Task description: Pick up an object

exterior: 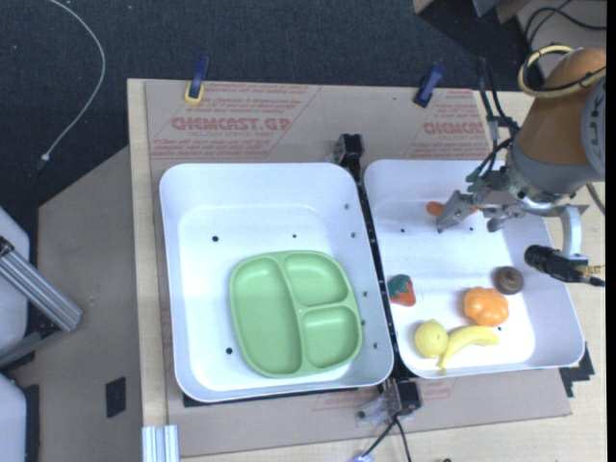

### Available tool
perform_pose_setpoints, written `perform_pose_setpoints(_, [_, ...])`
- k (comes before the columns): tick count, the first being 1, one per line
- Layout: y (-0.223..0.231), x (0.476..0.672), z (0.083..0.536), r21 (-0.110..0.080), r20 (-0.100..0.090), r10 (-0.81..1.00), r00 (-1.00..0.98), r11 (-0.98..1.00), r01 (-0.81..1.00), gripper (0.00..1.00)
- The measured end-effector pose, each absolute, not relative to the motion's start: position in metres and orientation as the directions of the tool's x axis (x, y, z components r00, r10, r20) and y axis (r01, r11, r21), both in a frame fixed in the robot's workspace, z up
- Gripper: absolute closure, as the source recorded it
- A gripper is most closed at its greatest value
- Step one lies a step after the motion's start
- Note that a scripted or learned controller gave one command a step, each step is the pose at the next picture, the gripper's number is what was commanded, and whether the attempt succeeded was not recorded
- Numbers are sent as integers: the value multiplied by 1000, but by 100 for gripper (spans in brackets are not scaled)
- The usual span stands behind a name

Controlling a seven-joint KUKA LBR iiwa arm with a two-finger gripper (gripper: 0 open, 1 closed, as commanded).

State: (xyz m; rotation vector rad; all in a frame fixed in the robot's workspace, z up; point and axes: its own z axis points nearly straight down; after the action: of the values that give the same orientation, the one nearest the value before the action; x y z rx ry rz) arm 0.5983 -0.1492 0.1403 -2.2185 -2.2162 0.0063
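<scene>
camera view | tool (pixel 474 215) low in right bin (pixel 423 186); jaws apart, clamped on nothing; small orange piece (pixel 435 208) just left of it, likely the target | banana (pixel 468 342), lemon (pixel 431 337), orange (pixel 485 306) clustered near front; tray (pixel 294 311) in left bin (pixel 192 258)

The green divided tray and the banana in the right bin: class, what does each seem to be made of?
The green tray looks like moulded plastic with a matte finish: uniform pale green, rounded compartment ridges. The banana is probably a plastic toy, judging by its even, unblemished yellow, though real fruit can't be excluded.
</scene>
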Motion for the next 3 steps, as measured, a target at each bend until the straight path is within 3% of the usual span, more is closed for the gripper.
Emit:
perform_pose_setpoints(1, [-148, 597, 87, -7, 2, 1000, 0, 0, 1000, 0])
perform_pose_setpoints(2, [-149, 599, 101, 1, 0, 1000, 0, 0, 1000, 100])
perform_pose_setpoints(3, [-152, 609, 161, 8, -2, 1000, -1, 1, 1000, 100])
